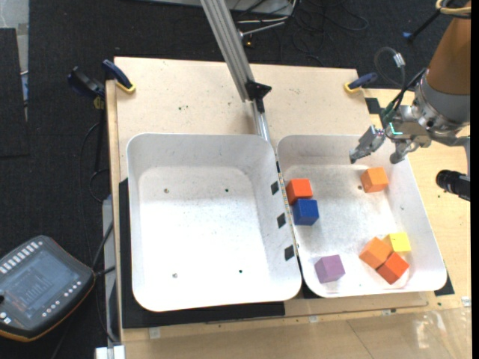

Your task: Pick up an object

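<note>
My gripper (382, 148) hangs over the far side of the right bin (419, 223), fingers spread open with nothing between them. An orange cube (373, 179) lies just below and in front of the fingers, apart from them. Near the bin's left wall an orange-red cube (299, 188) sits against a blue cube (305, 212). A purple cube (329, 268) rests near the front edge. At the front right, two orange cubes (376, 251) (394, 268) and a small yellow cube (400, 241) cluster together.
The left bin (142, 223) lies beside the right one, sharing a middle rim. A slanted metal pole (228, 36) crosses above the bench's far side. Clamps sit at the far corners (120, 77) (359, 83). A teach pendant (37, 286) lies off the bench at front left.
</note>
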`<state>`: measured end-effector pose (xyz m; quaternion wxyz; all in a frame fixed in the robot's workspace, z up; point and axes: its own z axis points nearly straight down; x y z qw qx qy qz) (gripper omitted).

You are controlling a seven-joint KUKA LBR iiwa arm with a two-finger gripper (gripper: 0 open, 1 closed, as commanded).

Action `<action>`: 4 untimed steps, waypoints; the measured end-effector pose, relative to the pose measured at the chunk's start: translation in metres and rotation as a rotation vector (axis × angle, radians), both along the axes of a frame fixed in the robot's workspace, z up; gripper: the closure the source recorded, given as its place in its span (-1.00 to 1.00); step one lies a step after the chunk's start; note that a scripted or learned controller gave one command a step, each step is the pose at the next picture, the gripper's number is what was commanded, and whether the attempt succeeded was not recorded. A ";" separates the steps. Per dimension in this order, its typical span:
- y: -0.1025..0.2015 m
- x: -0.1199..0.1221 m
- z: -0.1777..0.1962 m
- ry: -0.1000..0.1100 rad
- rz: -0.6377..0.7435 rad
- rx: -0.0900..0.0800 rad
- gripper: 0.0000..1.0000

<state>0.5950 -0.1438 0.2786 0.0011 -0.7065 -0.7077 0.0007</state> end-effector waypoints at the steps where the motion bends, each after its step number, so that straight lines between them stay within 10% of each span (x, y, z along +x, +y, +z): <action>1: 0.000 0.001 0.002 -0.003 0.000 -0.001 -1.00; 4: 0.008 -0.015 -0.166 0.004 -0.002 0.000 -1.00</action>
